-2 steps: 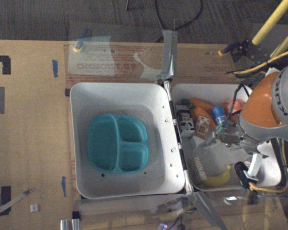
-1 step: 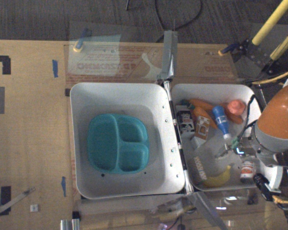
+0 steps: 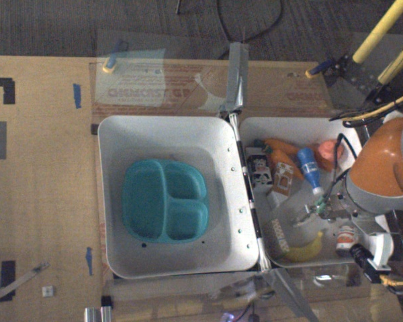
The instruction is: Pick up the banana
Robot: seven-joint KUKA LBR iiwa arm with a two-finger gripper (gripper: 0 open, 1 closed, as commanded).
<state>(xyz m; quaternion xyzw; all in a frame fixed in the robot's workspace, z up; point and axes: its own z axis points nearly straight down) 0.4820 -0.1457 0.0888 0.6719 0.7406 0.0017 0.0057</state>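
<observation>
The banana (image 3: 307, 249) is yellow and curved and lies near the front wall of the right bin (image 3: 336, 127). My gripper (image 3: 321, 210) hangs over that bin's middle, a short way behind the banana and slightly to its right, apart from it. The grey arm with its orange band (image 3: 381, 166) comes in from the right, above the bin's right side. Nothing shows between the fingers.
The right bin also holds a carrot (image 3: 280, 146), a blue bottle (image 3: 309, 168), a pink object (image 3: 330, 153), a small brown box (image 3: 283, 178), a brown snack bar (image 3: 279, 233) beside the banana and a small red-and-white bottle (image 3: 345, 239). A teal divided plate (image 3: 165, 200) lies in the left bin (image 3: 121, 139).
</observation>
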